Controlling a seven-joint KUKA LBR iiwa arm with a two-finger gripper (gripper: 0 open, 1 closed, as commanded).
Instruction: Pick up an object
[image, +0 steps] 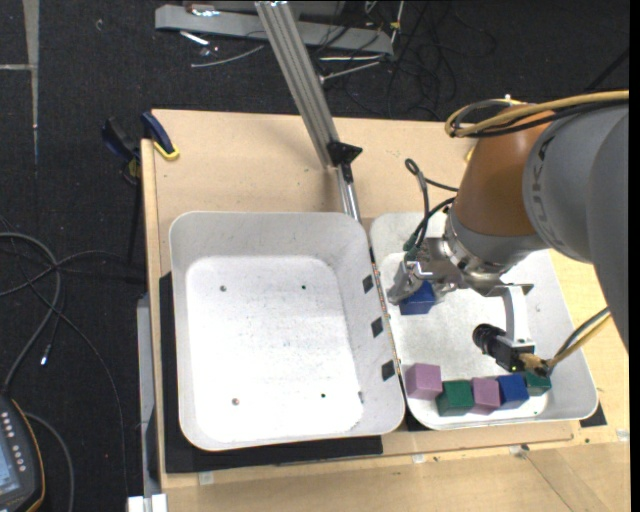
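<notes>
Bench (250, 160) bearing two white bins — the left bin (270, 325) and the right bin (560, 300), over which the grey-and-orange arm (540, 190) reaches. Gripper (412, 285) low at the right bin's left edge, a blue cube (418, 298) at its fingertips; jaws look closed narrowly on it, though the grip is partly hidden. Along the front wall — a purple cube (424, 379), green cube (455, 397), second purple cube (487, 393), second blue cube (513, 388), touching in a row.
</notes>
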